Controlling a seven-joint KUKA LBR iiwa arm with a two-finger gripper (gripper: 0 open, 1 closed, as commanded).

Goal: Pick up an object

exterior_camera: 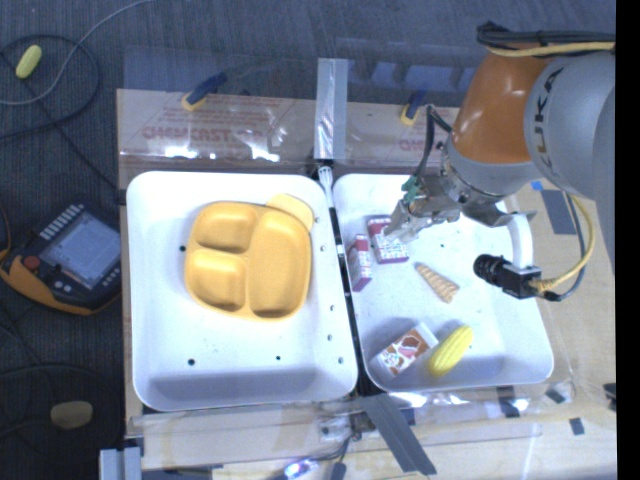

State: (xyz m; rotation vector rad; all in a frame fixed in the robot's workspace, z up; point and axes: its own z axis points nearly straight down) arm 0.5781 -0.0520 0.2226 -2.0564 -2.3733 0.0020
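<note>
The pick was not finished at this moment — as far as the view showed, nothing was lifted yet. The gripper [400, 220] was low over the upper left part of the right bin [520, 363], just above a small pink and white packet [386, 240] that lay flat on the bin floor. This packet seemed to be the chosen object. Whether the fingers [408, 214] were open or closed I could not tell; they looked like a narrow pale shape pointing down toward the packet, perhaps touching its upper edge, but the packet was not clearly between them.

The other things in the right bin were untouched: a second small packet [359, 261] near the left wall, a cone [437, 281], a yellow corn cob [451, 349] and a flat snack pack [406, 349] beside it. The left bin [160, 358] carried a yellow divided tray [248, 258].

What remained, in my judgement — to close on the packet and raise it free of the bin.
</note>
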